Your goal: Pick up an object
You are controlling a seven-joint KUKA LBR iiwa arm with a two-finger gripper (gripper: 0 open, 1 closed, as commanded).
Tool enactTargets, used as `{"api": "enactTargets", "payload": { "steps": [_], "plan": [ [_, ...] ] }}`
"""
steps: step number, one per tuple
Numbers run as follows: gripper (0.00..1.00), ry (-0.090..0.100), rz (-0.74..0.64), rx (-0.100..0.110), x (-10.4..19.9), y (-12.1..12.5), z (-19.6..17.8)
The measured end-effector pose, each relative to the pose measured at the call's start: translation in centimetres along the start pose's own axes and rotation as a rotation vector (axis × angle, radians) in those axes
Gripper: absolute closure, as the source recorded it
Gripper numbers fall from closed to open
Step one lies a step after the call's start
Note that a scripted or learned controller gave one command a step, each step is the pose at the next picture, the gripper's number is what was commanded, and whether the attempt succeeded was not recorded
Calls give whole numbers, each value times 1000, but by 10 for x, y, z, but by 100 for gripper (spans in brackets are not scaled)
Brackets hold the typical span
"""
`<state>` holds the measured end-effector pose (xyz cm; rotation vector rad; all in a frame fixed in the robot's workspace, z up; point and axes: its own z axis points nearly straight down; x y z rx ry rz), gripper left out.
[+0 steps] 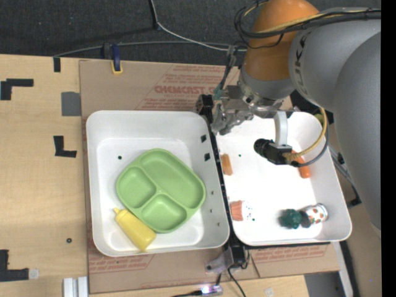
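Note:
My gripper [218,124] hangs over the top left corner of the right bin [337,228], close to the wall between the two bins. Below it a small orange piece [226,164] lies on the bin floor. Nothing shows between the fingers. Further down lie a pink-orange block [236,210], a dark green object [289,218] and a red-and-white object [316,213]. Another orange piece [304,171] rests near the right side, partly under a cable.
The left bin [99,135] holds a green divided plate [161,189] and a yellow bottle [133,229] at its lower left. The grey arm [346,73] and its orange band [281,14] cover the right bin's upper right. A black fitting [271,150] hangs over that bin.

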<state>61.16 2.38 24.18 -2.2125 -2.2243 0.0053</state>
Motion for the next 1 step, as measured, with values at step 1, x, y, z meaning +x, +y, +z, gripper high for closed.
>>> {"api": "enactTargets", "payload": {
  "steps": [1],
  "plan": [
    [100, 0, -1, 0, 55, -15, 21]
  ]
}}
